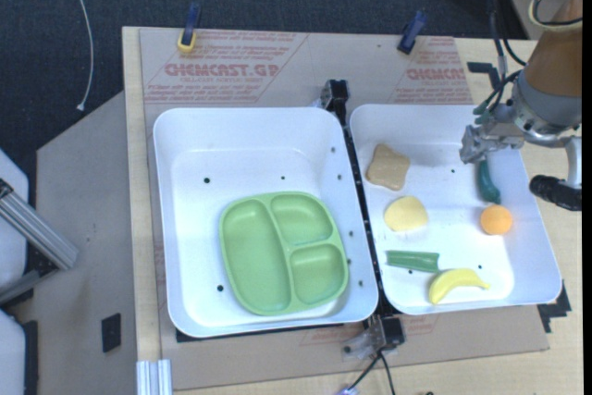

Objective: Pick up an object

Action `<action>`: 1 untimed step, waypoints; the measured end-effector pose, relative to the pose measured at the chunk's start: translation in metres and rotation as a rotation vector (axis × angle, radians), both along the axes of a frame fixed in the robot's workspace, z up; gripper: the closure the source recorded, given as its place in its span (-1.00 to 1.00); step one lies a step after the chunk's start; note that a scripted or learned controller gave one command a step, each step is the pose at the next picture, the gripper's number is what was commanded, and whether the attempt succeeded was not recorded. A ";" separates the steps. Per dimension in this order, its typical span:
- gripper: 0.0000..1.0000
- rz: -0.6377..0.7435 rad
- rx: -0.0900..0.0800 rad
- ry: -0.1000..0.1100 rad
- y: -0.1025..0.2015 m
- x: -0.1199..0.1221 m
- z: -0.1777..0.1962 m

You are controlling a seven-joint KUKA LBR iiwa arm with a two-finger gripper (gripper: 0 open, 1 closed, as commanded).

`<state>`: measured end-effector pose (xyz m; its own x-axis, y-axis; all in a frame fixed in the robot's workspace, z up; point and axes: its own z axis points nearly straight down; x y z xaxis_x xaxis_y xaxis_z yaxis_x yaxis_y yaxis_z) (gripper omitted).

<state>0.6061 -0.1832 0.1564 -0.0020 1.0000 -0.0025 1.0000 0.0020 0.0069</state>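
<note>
Two white bins side by side on the bench. Left bin (185, 199) holds a green divided plate (282, 250), 3 compartments, lying toward the near-right part of the bin. Right bin (532, 277) has the loose items: tan bread-shaped piece (388, 166) at far left, pale yellow round piece (405, 214) just below it, green stick (413, 261) nearer the front w/ a yellow banana (457, 283) just beside it, orange ball (497, 220) toward the right, teal piece (487, 181) just above the ball. Gripper (483, 150) sits over the far-right part of the right bin – directly above the teal piece's upper end; can't tell if it touches or grips it.
</note>
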 end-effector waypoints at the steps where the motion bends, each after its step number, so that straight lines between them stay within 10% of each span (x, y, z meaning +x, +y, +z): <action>1: 1.00 -0.001 -0.001 -0.002 -0.003 0.001 0.065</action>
